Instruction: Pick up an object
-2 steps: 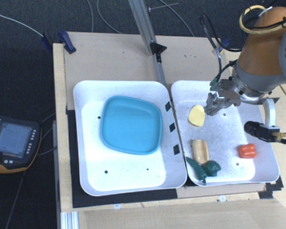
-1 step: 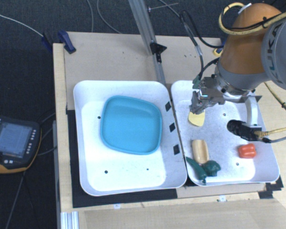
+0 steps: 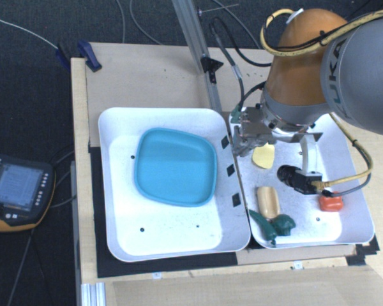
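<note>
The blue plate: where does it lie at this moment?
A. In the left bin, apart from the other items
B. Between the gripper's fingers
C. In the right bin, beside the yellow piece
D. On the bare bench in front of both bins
A. The blue plate lies flat on the floor of the left bin, while the yellow piece and the other small items are in the right bin.

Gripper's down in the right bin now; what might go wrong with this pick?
The gripper sits at the right white bin's left wall, so it may scrape the wall. The pale yellow round piece lies partly under the arm, easily pushed instead of grasped. The tan wooden cylinder may roll away.
</note>
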`<action>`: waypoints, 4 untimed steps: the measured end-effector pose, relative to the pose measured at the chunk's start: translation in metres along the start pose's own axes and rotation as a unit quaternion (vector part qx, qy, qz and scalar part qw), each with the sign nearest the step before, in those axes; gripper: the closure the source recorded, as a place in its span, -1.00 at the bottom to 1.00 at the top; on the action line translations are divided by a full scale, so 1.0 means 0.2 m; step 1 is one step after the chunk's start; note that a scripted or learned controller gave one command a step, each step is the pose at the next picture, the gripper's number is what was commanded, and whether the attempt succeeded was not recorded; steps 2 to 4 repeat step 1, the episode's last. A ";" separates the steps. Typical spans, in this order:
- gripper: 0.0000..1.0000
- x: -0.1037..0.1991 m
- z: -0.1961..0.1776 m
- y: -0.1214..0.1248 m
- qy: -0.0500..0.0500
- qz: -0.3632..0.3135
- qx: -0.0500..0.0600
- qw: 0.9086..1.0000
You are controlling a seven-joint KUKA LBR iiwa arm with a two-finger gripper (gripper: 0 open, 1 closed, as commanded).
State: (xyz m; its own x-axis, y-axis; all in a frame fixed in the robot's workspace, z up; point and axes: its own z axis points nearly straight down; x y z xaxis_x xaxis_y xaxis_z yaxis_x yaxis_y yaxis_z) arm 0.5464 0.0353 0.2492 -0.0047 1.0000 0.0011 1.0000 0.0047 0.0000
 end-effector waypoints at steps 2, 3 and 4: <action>1.00 0.26 0.07 0.01 0.000 0.000 0.001 1.000; 1.00 0.26 0.07 0.01 0.000 0.000 0.001 1.000; 1.00 0.26 0.07 0.01 0.000 0.000 0.001 1.000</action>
